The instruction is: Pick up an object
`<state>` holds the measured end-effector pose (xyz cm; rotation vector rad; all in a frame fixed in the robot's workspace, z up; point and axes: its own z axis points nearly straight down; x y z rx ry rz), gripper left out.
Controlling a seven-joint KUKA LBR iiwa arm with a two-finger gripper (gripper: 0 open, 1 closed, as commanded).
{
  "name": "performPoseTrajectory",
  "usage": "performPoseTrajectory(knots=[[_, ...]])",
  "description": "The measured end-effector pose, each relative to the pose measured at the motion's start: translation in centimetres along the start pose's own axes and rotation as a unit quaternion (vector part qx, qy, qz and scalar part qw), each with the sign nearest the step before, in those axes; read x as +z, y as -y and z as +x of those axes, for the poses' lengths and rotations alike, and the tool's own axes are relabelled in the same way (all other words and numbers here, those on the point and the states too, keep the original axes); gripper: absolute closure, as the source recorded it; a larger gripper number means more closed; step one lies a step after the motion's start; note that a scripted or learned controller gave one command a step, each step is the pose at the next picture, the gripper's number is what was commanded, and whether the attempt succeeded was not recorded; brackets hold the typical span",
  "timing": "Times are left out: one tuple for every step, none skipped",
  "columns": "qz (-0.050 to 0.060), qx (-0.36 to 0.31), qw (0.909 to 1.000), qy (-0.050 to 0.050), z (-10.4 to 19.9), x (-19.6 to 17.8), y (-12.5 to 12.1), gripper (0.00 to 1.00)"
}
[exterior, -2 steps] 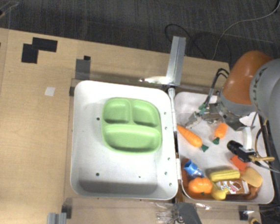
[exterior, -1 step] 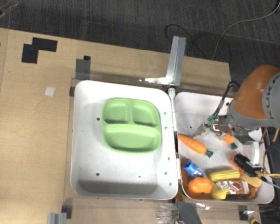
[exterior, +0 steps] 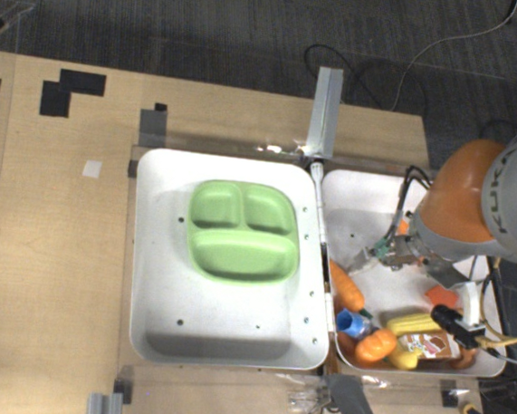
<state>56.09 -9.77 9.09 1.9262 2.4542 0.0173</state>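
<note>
My gripper hangs low over the middle of the right bin, above bare white floor. The grey arm with its orange band reaches in from the right and hides the bin's right side. Toward the front of this bin lie an orange carrot, a small blue piece, a round orange fruit, a yellow banana-like piece, a brown packet and a red-orange block. The carrot is just left of and below the gripper, apart from it.
The left bin holds a green divided plate near its middle. A metal post stands at the back between the bins. Wooden bench surface spreads to the left.
</note>
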Motion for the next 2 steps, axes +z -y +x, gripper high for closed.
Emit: performPoseTrajectory(knots=[[0.010,-0.040,0.9991,-0.005,-1.75,-0.43,7.42,0.00],[0.009,-0.040,0.9991,-0.007,-1.69,-1.25,7.16,1.00]])
